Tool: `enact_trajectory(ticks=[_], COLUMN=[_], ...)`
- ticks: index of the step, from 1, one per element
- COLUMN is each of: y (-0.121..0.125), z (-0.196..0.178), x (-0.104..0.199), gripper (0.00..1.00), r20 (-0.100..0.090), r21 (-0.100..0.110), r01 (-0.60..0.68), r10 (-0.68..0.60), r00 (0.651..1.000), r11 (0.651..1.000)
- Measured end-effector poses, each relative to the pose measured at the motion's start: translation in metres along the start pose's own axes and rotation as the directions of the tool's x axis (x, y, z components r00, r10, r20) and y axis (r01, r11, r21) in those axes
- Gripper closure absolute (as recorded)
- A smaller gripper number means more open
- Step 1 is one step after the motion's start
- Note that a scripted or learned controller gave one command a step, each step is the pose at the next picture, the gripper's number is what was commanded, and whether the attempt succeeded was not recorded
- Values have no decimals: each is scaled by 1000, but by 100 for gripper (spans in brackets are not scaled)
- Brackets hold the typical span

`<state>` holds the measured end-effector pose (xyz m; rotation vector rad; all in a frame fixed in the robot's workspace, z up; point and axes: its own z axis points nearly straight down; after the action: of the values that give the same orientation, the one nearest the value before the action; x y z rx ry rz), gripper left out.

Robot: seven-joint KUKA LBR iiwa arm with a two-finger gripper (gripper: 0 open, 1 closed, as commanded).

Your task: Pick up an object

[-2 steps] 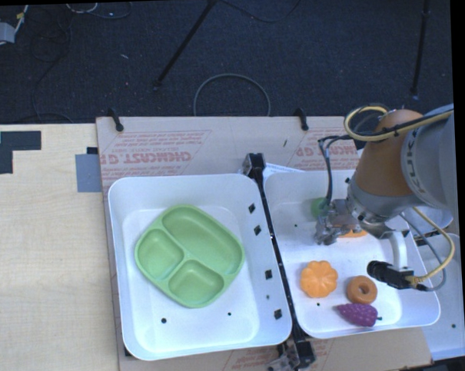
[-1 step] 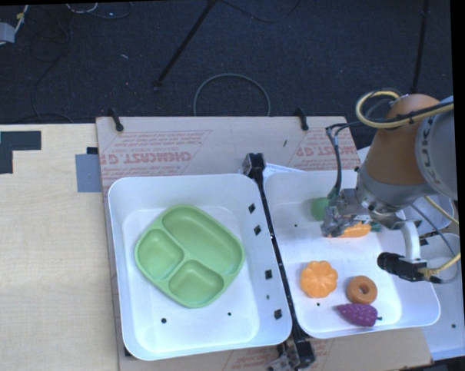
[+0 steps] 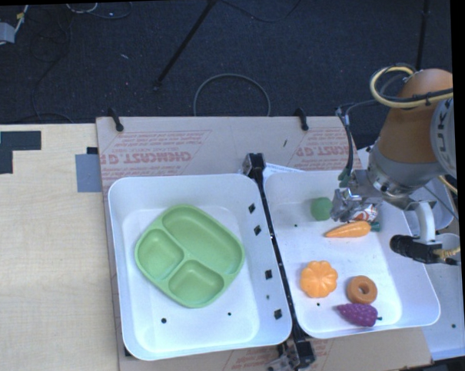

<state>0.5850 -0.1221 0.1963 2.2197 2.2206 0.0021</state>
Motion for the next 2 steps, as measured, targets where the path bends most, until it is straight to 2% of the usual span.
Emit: enact_trajectory(ticks=[1, 2], y=[1, 8], z=[-53, -39], x=[-1, 53], gripper=[100, 100], r20=[0, -2], r21=[-1, 7], r01=[1, 3], r10=[-1, -3], r00=[1000, 1000], r11=[1000, 1000])
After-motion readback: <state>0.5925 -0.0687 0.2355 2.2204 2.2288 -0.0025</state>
